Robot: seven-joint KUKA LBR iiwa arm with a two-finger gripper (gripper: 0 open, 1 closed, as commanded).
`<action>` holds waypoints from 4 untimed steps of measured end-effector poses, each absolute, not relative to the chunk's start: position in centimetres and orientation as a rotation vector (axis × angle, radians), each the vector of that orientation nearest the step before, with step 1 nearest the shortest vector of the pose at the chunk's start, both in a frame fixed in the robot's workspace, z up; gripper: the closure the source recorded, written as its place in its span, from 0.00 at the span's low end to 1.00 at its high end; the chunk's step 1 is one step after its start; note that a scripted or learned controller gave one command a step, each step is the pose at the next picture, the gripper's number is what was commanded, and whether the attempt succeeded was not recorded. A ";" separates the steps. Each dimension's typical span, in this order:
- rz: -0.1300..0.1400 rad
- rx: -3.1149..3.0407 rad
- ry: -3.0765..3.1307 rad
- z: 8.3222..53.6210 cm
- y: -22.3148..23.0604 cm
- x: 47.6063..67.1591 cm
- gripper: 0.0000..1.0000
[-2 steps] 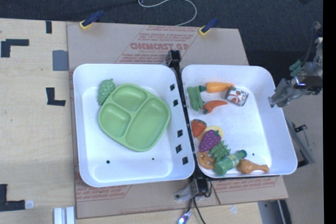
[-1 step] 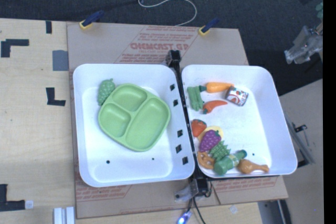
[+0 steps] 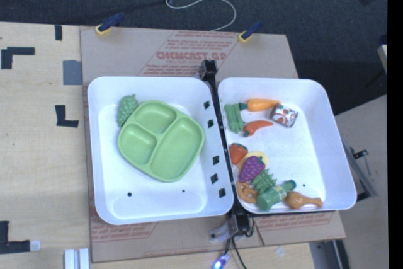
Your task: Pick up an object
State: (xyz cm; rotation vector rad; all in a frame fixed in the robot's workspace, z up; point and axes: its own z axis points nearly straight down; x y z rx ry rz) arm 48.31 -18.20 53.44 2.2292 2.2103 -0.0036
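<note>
Left bin [image 3: 101, 135]: green tray [image 3: 161, 140], grapes [image 3: 127, 109] beside it. Right bin [image 3: 315, 135]: toy food heaped along divider, can [image 3: 283, 115] apart, easiest pick. Gripper state: cannot tell.

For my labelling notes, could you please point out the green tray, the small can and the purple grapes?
Green tray [image 3: 161, 142], camera view, centre divider.
Can [image 3: 283, 115], camera view, its side.
Purple grapes [image 3: 250, 169], camera view, middle.

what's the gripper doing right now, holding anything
Gripper: cannot be told from this camera view. The toy can and the orange carrot lie loose in the right bin.
</note>
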 end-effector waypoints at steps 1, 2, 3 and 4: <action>-0.007 2.229 2.219 47.8 -22.6 48.3 1.00; -0.004 2.221 2.226 44.1 -22.3 51.3 1.00; 0.010 2.201 2.233 51.4 -12.0 58.8 1.00; -0.009 2.232 2.215 46.1 -20.9 55.8 1.00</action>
